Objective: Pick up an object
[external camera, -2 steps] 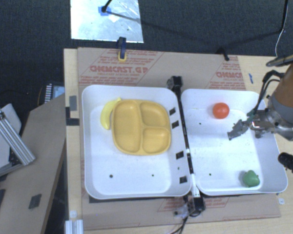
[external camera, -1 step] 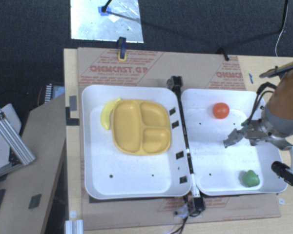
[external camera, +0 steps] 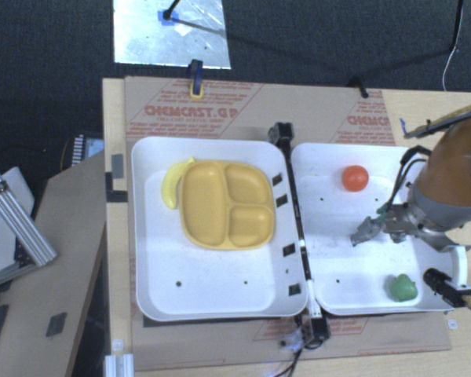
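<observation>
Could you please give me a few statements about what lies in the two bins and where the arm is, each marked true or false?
1. The yellow tray lies in the left bin. True.
2. The orange ball lies in the left bin. False: it is in the right bin.
3. A banana lies at the tray's left edge. True.
4. The tool holds the green object. False: that object lies apart from it, near the bin's front edge.
5. The tool is over the right bin. True.
</observation>
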Motion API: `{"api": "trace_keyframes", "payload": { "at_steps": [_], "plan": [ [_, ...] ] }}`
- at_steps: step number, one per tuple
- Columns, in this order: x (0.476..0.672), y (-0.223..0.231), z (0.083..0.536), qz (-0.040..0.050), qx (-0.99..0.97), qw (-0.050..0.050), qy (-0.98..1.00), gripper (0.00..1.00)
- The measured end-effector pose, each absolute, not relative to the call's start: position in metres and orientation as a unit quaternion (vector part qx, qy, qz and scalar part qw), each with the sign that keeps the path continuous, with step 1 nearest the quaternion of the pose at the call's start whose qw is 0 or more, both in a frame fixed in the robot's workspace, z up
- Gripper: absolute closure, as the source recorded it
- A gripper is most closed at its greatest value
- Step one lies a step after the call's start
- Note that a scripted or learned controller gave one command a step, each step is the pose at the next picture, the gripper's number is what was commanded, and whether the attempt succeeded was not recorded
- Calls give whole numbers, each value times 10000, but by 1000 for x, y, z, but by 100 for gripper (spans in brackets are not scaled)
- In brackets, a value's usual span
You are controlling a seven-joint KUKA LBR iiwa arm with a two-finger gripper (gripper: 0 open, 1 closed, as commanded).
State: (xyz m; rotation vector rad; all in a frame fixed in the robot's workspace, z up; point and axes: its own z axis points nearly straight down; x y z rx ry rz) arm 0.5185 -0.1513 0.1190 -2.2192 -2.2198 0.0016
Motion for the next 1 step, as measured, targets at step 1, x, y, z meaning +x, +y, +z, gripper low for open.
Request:
{"api": "trace_keyframes", "payload": {
  "at_steps": [1],
  "plan": [
    [520,-152,132,-4,-7072,-12,-7070,100]
  ]
}}
